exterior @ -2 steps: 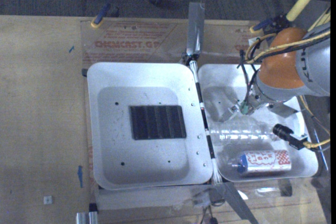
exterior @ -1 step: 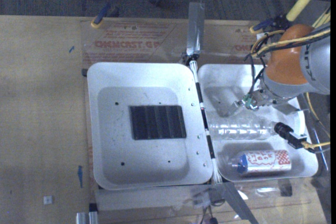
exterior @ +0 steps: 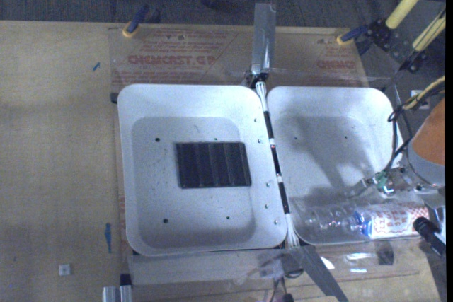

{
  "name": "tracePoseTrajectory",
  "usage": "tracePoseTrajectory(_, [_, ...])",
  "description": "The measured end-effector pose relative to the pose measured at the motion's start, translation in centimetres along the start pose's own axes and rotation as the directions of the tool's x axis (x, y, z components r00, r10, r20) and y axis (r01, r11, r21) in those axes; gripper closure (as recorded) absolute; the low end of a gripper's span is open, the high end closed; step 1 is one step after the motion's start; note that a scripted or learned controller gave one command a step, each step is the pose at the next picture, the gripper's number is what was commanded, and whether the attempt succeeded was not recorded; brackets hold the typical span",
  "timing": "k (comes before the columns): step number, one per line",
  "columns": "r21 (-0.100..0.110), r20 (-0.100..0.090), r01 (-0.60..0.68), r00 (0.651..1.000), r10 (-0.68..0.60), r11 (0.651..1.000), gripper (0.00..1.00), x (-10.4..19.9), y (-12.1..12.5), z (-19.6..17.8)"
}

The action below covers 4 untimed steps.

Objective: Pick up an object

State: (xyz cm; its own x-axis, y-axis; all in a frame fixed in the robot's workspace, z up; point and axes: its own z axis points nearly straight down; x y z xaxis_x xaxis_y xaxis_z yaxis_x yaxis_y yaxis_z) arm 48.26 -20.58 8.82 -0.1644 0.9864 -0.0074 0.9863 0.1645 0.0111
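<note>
Lying on its side in the right-hand bin [exterior: 333,117], against the near wall, a clear plastic bottle [exterior: 357,221] is the obvious thing to pick — probably light, thin-walled and slick, likely to dent or roll under a squeeze. Its red-and-white label offers the firmest band to pinch, across the width. The claw [exterior: 382,182] hangs just above and beside the bottle's labelled end; whether it is released or clenched I cannot tell. Well to its left, a dark ribbed slab [exterior: 212,165] lies flat in the other bin [exterior: 141,117] — stiff-looking, low, harder to grip.
</note>
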Motion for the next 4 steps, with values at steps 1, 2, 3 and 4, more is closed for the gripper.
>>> tracePoseTrajectory(1, [0.002,-0.005,-0.085,0.996,0.085,0.996,0.00,4.7,7.0,0.0])
tracePoseTrajectory(2, [0.006,-0.005,-0.058,0.998,0.058,0.998,0.00,5.3,17.1,0.2])
tracePoseTrajectory(3, [0.012,-0.006,-0.067,0.998,0.067,0.998,0.00,1.9,10.8,-4.2])
tracePoseTrajectory(4, [0.005,-0.003,-0.111,0.994,0.111,0.994,0.00,1.4,2.7,-3.3])
